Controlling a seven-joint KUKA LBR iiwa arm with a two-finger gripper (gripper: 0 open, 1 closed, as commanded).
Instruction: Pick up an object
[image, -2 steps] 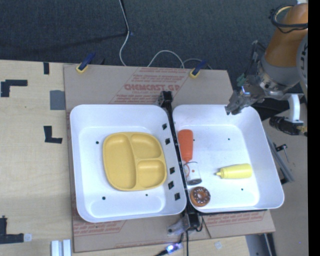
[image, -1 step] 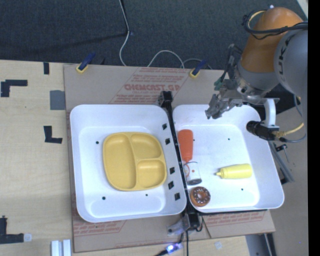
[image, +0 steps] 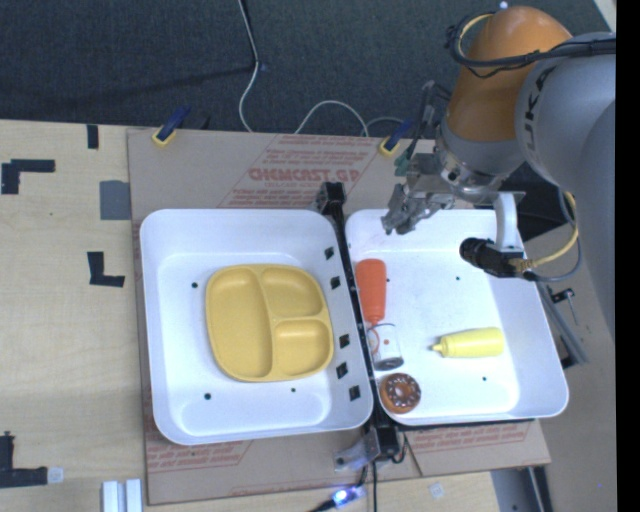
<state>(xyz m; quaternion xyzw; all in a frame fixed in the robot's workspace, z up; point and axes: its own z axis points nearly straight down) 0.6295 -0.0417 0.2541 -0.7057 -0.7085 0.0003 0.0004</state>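
The right bin (image: 520, 300) holds an orange carrot (image: 372, 288) along its left wall, a small clear item with a dark base (image: 385, 346) below the carrot, a chocolate donut (image: 401, 393) at the front left, and a yellow mustard bottle (image: 470, 344) lying on its side at centre right. My gripper (image: 400, 222) hangs over the back left corner of this bin, above and behind the carrot, with nothing seen between its fingers.
In the left bin (image: 170, 260) a yellow divided plate (image: 268, 322) lies near the middle. A black divider with clips (image: 345, 300) runs between the bins. Cables trail across the cardboard (image: 290, 170) behind the bins.
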